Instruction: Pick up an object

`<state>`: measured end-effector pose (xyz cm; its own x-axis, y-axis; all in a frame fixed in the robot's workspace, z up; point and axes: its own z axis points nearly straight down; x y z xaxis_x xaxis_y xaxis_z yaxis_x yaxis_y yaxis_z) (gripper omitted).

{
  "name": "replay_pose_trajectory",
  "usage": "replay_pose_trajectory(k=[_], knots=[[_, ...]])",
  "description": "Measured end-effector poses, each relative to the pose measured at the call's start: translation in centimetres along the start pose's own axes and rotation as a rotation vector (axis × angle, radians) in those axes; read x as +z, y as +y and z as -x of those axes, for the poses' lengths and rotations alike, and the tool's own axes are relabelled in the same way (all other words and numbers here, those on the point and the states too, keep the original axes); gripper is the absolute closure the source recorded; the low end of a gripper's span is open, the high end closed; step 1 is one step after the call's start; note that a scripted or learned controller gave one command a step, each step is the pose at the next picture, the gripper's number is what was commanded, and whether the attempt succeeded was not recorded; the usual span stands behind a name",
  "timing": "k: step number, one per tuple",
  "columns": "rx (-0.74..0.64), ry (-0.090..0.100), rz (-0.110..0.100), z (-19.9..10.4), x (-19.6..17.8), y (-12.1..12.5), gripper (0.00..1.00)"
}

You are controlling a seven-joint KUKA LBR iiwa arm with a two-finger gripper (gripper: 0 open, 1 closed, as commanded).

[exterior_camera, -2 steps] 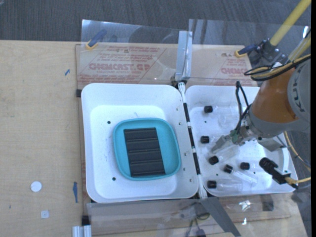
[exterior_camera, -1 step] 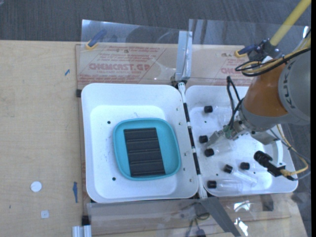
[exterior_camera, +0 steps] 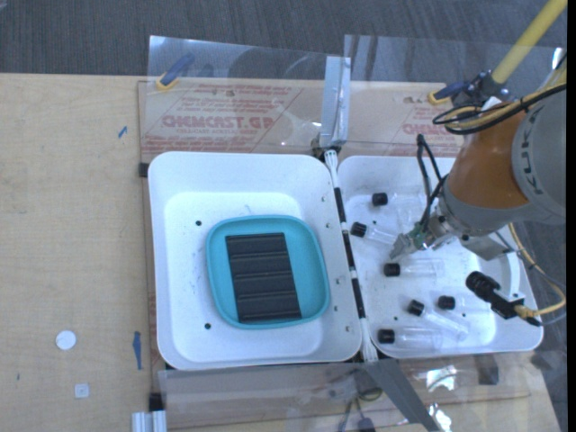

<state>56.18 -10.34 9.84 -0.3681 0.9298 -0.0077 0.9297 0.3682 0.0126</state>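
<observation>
My arm (exterior_camera: pixel 504 165) reaches in from the right over the right-hand bin (exterior_camera: pixel 504 336); the left-hand bin (exterior_camera: pixel 180 196) holds a teal tray (exterior_camera: pixel 220 273) with a dark ribbed block (exterior_camera: pixel 263 277) lying in it. My pincer (exterior_camera: pixel 416 239) hangs low over the middle of the right bin, among a scatter of clear tubes with black caps. Whether its tips are apart or together I cannot tell from here.

The tube nearest me (exterior_camera: pixel 409 264) lies just beneath and beside the pincer, flat on the bin floor. Its long axis seems to run left to right, the black cap at the left end, toward the bin divider.

To do this well, I judge I should straddle the tube across its width, not along it, settle down to the floor, and close on the clear body rather than the cap, since a smooth tube may roll or squirt out.
</observation>
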Motion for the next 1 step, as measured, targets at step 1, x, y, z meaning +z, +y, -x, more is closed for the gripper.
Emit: replay_pose_trajectory(k=[1], knots=[[0.000,0.000,0.000,0.00,-0.01,0.00,0.00]])
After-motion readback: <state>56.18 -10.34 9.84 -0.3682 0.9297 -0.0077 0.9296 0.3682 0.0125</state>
